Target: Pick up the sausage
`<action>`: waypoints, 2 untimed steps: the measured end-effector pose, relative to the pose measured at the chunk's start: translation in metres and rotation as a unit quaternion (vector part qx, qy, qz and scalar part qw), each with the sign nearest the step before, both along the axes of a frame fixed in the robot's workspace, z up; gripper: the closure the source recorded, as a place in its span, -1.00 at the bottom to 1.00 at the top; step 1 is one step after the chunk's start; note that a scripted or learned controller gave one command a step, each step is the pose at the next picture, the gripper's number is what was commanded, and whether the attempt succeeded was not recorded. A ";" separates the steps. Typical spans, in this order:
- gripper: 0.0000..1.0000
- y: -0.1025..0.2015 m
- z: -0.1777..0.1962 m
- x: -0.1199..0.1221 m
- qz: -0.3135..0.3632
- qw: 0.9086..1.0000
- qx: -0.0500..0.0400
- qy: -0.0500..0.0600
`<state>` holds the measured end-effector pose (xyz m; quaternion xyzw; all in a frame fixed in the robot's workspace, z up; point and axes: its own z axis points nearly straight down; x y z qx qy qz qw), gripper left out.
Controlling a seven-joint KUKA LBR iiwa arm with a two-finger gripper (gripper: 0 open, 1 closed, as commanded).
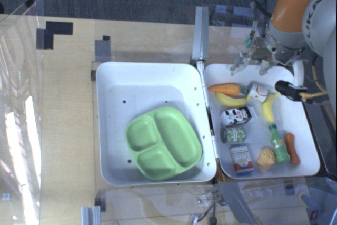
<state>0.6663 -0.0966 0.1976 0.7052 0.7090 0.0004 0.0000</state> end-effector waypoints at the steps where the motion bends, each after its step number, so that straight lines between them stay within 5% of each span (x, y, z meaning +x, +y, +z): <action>1: -1.00 -0.041 -0.068 -0.096 0.068 0.998 -0.001 -0.003; 2: -1.00 -0.104 -0.079 -0.016 0.039 0.999 -0.004 -0.014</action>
